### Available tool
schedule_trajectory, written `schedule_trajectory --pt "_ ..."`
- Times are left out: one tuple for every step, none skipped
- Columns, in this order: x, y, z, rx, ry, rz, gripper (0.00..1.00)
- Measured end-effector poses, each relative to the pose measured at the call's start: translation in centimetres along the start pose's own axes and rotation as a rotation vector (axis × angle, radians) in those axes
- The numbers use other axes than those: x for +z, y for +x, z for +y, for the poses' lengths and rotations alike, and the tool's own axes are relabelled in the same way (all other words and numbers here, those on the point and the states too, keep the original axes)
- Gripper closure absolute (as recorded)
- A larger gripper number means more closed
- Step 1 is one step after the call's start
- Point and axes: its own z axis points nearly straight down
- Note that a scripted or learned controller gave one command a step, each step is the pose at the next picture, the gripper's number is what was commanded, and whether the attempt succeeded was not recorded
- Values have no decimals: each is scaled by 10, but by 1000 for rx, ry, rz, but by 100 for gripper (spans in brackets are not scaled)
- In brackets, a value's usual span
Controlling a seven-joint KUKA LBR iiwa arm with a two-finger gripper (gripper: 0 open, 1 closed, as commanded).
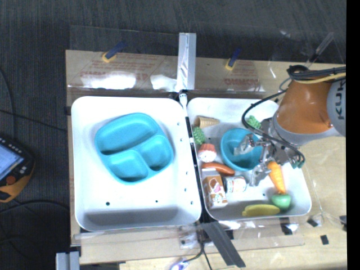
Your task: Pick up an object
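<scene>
1. The left bin (84, 207) has open floor along its front and left sides; a blue divided tray (134, 146) fills its middle.
2. The right bin (225, 107) is crowded: a blue bowl (237, 151), carrot (276, 176), banana (261, 210), hot dog (217, 168) and a small carton (214, 190) (packed close together).
3. The arm (304, 108) overhangs its right half.
4. Bare floor shows near its back wall.
</scene>
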Motion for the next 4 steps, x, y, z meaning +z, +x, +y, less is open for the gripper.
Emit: schedule_trajectory --pt "11 -1 -12 31 -5 6 0" --pt "11 0 -12 75 -7 5 0" --pt "11 11 -23 135 -7 1 0" --pt "11 10 -22 132 -5 2 0"
